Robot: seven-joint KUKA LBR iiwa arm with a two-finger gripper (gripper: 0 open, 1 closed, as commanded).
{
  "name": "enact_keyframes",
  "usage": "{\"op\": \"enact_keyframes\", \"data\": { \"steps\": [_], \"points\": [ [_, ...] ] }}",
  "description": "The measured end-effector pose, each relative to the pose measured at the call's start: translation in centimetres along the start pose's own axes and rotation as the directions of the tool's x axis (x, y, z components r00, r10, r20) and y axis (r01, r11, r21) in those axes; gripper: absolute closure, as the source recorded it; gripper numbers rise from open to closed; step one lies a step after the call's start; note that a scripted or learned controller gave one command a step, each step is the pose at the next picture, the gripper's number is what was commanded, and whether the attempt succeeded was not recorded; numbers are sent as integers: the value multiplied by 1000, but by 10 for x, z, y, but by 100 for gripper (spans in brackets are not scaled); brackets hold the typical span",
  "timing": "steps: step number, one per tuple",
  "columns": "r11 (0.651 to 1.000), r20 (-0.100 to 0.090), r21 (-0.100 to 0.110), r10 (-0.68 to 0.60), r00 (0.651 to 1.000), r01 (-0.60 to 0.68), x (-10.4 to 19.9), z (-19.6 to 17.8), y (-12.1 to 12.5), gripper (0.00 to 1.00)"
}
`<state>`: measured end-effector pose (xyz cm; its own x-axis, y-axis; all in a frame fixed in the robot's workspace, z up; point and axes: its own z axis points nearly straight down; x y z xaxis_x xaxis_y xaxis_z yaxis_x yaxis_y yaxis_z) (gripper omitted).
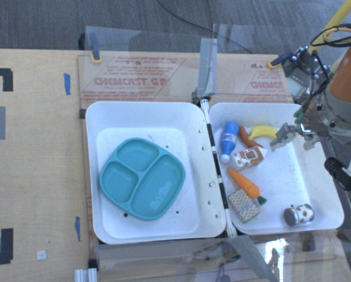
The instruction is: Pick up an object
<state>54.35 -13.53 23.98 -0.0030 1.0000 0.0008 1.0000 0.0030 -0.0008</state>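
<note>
Camera view, from the left: a blue divided plate lies in the left bin. The right bin holds a blue bottle, banana, small carton, carrot, patterned sponge and can. The gripper hovers just beside the banana; its fingers look parted and empty, though the blur leaves doubt.

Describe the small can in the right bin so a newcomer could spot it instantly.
Start at the right bin, the one without the blue plate. Go to its near right corner: the can lies there on its side, apart from the cluster of toy food. It is a short white cylinder with a grey end and red spots.
</note>
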Motion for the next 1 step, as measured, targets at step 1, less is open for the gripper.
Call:
{"op": "enact_keyframes", "data": {
  "steps": [1],
  "points": [
    [999,4,-40,-16,1000,16,37,123,20,0]
  ]
}}
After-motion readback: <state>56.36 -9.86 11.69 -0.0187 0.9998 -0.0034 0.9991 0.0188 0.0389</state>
